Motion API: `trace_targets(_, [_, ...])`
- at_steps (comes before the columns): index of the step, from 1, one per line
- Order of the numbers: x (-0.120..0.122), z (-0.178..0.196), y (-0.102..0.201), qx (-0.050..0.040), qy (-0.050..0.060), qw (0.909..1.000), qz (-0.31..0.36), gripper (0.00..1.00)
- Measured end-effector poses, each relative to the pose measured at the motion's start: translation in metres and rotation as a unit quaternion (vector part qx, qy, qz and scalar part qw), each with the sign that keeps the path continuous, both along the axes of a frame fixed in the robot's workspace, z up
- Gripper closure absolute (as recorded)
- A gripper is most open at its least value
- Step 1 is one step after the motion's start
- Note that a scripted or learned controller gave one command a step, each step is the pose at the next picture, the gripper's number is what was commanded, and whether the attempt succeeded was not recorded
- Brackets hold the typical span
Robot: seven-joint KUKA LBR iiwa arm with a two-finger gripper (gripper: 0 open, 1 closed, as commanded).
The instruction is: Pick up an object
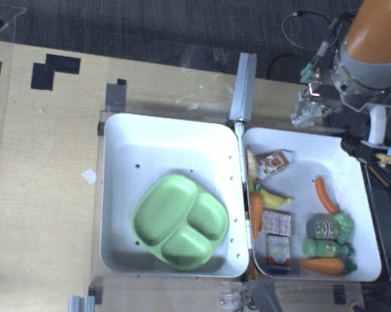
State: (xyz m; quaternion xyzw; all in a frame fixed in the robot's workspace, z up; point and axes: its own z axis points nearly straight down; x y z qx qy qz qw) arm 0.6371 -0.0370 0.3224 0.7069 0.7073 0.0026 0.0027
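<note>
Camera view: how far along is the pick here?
Nothing looks done yet. The gripper sits above the right bin's far rim, outside it, with nothing visibly between its fingers. The sausage, banana, two carrots and small packets all lie in that bin; the green divided plate rests in the left bin. Left: descend, grasp, lift.

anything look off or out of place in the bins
The green divided plate sits askew in the left bin, turned diagonally toward its near edge. One carrot is jammed against the right bin's left wall. Nothing looks spilled or broken.
</note>
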Motion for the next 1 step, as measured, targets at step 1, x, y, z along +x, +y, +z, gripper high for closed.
trace_targets(1, [-0.0335, -0.0336, -0.0141, -0.0001, 0.002, 1.0000, -0.007, 1.00])
